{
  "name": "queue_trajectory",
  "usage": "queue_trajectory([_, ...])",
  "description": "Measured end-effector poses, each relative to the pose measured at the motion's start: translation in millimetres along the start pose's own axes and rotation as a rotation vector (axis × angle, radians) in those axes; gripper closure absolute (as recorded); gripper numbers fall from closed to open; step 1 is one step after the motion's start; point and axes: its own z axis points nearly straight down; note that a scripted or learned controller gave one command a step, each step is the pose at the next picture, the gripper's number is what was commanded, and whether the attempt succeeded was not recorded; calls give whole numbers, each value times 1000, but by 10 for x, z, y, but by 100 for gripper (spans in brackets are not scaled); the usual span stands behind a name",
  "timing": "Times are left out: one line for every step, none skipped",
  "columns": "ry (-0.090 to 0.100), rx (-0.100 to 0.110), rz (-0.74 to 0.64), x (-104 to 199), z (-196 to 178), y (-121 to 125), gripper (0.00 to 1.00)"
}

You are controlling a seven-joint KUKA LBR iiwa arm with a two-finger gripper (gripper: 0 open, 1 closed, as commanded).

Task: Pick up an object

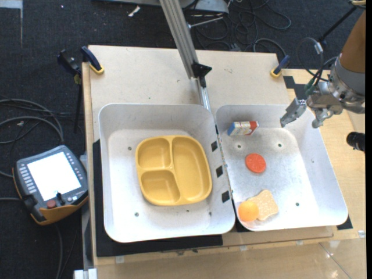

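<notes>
While the arm reaches in from the right side of the camera view, its gripper [306, 114] hangs above the upper right corner of the right bin [325, 179], with the two fingers spread apart and nothing between them, so the tool is released. One fingertip [286, 121] stands over the bin's upper edge and the other one is just beside the bin's right rim. Inside the right bin lie four small objects. A small carton [242, 128], white with red and blue parts, lies on its side near the upper left part of the bin, to the left of the gripper and apart from it. A red round disc [256, 163] lies flat near the middle of the bin, below the carton. At the lower left corner of the bin, an orange ball [248, 210] touches a tan slice like bread [267, 205], which lies just to its right. None of these objects touches the gripper. The left bin [116, 156] holds a yellow tray [173, 170] with three compartments, lying flat in its middle. Both bins sit side by side on a pale wooden bench [145, 74], and a slanted metal post [180, 31] rises from between their upper edges.
</notes>
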Motion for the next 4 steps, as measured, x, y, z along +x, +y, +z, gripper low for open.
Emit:
queue_trajectory([0,0,0,0,0,0,0])
queue_trajectory([0,4,3,-79,475,12,0])
queue_trajectory([1,6,3,-59,968,-88,0])
queue_trajectory([1,5,2,9,1437,-147,0])
